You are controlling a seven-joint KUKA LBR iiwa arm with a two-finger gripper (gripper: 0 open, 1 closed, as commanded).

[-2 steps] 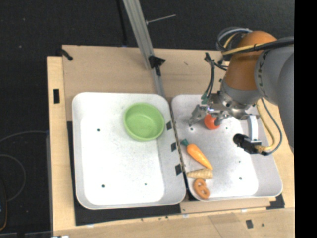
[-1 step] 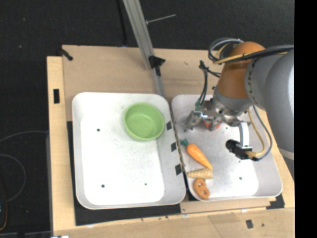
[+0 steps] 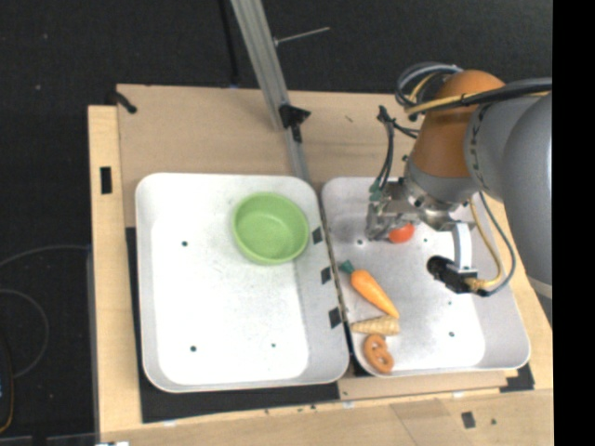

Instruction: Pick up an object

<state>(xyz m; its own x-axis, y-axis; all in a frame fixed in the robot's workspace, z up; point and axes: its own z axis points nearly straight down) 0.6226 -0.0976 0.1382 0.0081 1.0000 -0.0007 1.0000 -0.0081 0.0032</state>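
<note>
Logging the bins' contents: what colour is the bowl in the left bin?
Light green, plain. The round plastic bowl shows best in the overhead camera view.

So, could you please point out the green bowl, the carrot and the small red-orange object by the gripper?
green bowl (image 3: 271, 229), camera view, middle of its inside.
carrot (image 3: 373, 292), camera view, middle of its orange body.
small red-orange object (image 3: 402, 234), camera view, its visible side.

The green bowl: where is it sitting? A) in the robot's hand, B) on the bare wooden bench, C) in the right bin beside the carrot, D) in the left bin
D: the green bowl rests upright inside the left bin, toward its upper right part, while the carrot lies in the right bin.
</note>
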